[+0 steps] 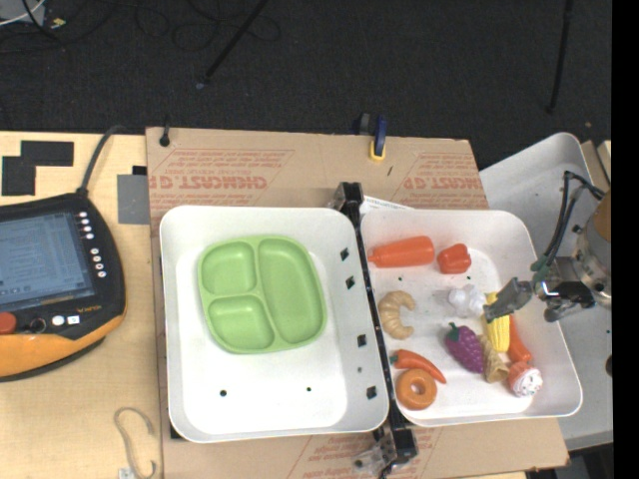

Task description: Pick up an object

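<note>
A: where's the gripper (519, 295) at?

B: right bin (544, 257), over the toy corn (496, 329) (beside the purple grapes (464, 347)). Fingers look spread with nothing between them, though it's blurry. Left bin (190, 297) just holds the green divided plate (263, 293).

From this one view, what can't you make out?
- Gripper: small and dark at the right bin's edge; finger state unreadable.
- Arm: cut off by the right frame edge.
- Corn: top end covered by the gripper.
- White item: too washed out against the bin to identify.
- Pendant: left side cut off; screen text too small.
</note>
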Available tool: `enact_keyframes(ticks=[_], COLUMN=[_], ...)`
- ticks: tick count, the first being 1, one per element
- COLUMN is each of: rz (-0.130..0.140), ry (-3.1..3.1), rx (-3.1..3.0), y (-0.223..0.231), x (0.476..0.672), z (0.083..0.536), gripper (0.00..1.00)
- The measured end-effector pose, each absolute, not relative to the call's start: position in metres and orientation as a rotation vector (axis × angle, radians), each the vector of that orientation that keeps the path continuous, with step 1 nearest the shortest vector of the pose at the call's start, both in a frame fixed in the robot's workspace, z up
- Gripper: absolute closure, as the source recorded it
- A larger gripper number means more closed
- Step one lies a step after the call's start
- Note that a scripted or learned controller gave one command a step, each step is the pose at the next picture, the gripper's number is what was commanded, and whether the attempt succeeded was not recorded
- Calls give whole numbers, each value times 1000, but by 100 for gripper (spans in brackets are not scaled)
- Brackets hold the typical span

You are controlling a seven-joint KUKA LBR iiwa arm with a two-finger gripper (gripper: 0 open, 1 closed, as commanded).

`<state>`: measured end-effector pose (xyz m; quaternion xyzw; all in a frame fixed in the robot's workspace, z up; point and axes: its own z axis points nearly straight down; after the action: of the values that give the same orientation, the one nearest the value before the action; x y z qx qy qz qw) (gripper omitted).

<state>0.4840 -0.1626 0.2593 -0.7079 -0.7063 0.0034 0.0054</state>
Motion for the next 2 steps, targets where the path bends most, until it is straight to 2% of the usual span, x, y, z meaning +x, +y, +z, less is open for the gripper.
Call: enact_keyframes(ticks=[1,2], rz=[1,5], ry=[-2220,-2218], rx=[-2221,-2215], y=[-163,-161], x=[486,485], z=[265,221], gripper=[0,0])
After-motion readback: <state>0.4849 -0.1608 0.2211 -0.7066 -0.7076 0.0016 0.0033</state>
